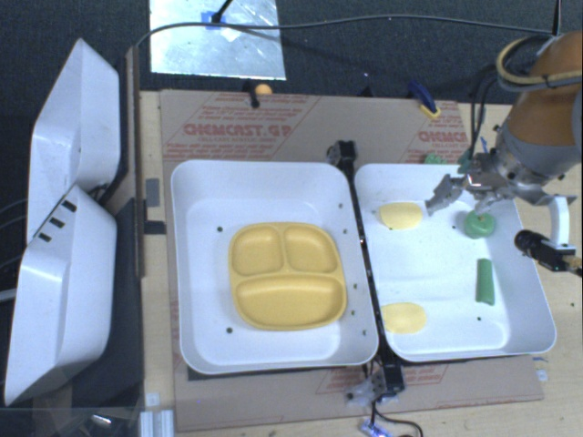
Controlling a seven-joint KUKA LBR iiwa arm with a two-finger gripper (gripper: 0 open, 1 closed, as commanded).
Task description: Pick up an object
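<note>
With its jaws spread wide and holding nothing, the gripper (pixel 460 194) hovers at the right bin's (pixel 524 340) twelve o'clock; the round green piece (pixel 480 224) just below looks the nearest target (judging by position); descend straight, centred over it.

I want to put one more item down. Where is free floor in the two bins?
Right bin: bare middle between upper yellow piece, lower yellow piece and green stick. Its far right corner is crowded by gripper and green round piece. Left bin: only margins around yellow tray.
</note>
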